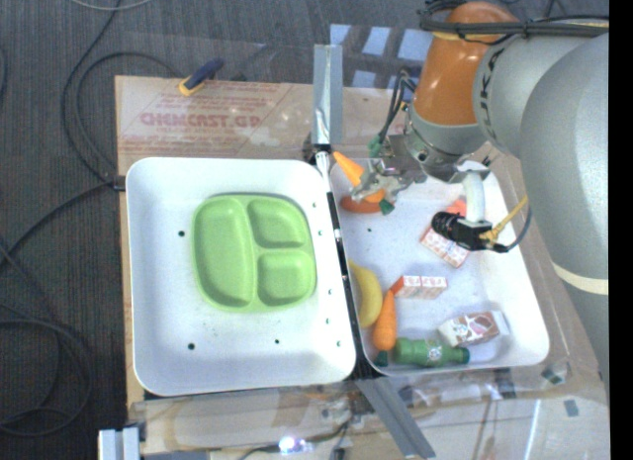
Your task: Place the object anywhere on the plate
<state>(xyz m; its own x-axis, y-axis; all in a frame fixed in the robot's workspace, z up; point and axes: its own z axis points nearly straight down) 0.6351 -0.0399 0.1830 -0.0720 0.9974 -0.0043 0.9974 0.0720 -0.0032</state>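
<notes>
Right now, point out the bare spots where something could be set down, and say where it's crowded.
The green plate has three bare compartments, and the left bin has bare white floor around it. In the right bin, one open patch lies between the banana, the small carton and the hand. Its near edge is crowded: carrot, green bottle, milk carton.

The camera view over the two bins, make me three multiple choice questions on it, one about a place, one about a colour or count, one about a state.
1. Where is the green plate?
A. left bin
B. right bin
C. on the floor

2. How many compartments does the plate have?
A. two
B. three
C. five

3. How does the green bottle rest?
A. upright
B. lying on its side
C. on the plate

Answers:
1. A, it lies in the left bin.
2. B, one long section and two smaller ones.
3. B, it lies flat along the near wall of the right bin, beside the carrot.
</notes>
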